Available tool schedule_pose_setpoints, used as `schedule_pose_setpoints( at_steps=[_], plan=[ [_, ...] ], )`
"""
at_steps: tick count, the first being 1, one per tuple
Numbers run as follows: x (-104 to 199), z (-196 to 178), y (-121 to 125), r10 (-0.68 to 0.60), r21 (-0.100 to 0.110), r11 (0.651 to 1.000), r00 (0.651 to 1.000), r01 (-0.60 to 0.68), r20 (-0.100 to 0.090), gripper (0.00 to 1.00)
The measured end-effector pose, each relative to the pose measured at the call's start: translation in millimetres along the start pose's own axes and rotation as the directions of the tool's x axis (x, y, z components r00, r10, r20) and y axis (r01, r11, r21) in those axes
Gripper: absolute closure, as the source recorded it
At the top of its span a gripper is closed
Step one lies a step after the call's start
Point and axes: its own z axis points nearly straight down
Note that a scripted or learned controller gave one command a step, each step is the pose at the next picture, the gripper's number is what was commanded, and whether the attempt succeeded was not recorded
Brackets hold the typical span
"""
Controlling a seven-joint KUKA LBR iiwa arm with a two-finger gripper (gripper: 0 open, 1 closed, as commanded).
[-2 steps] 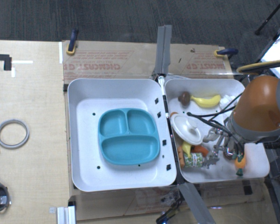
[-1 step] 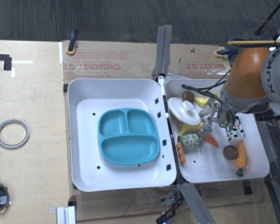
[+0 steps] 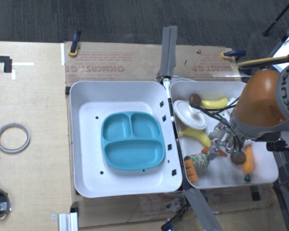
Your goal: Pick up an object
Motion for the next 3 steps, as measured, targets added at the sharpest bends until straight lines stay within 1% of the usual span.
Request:
schedule_pose_setpoints(
  at_steps=[1,2,3],
  plan=[
    [14,0,-12,0.180,0.004,0.984,0.984,-0.180,0.004,0.00],
    [-35,4,44,0.167,0.001,0.986,0.986,-0.167,-0.014,0.00],
    [-35,-4,43,0.165,0.003,0.986,0.986,-0.165,-0.016,1.00]
  ],
)
